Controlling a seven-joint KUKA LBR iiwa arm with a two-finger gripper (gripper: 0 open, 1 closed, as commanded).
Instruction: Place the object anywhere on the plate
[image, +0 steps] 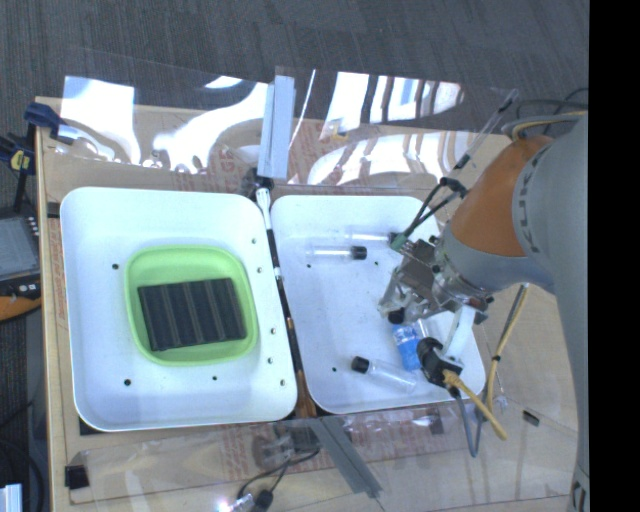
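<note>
I see a small blue object (406, 347) lying in the right bin (330, 300), near its right edge, directly below the jaws (412, 305). I can't tell whether the jaws are open or closed; the wrist hardware blocks them. Two clear tubes with black caps share that bin: one (335, 252) near the top, one (380, 371) near the bottom edge, just left of the blue object. The green plate (235, 265) with a dark ribbed insert (190, 312) sits in the left bin (90, 230), well apart from the blue object. Both bins sit on the table (150, 450).
</note>
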